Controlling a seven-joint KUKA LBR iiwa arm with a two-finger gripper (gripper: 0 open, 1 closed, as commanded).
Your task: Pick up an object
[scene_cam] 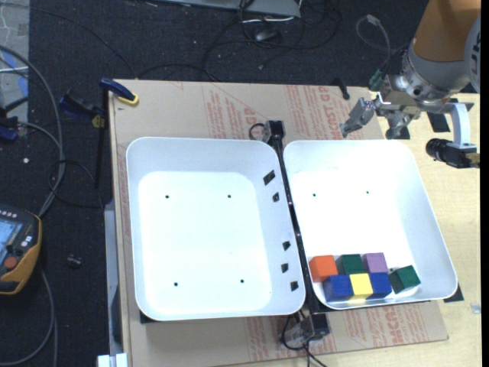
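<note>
While gripper (376, 119) hangs open, board lettering possibly unreadable

A pale brown table (199, 113), its top printed with faded red lettering, stood on a dark floor (69, 37) strewn with cables. Two shallow white bins rested side by side on it, touching along their inner edges: the left bin (145, 228) and the right bin (428, 228), which reached close to the table's near edge. A blue clamp with a yellow tip (118, 92) gripped the table's far left corner. A small black fitting (273, 129) sat at the far end of the seam between the bins, and a knot of wiring (306, 331) lay at the seam's near end.
</note>
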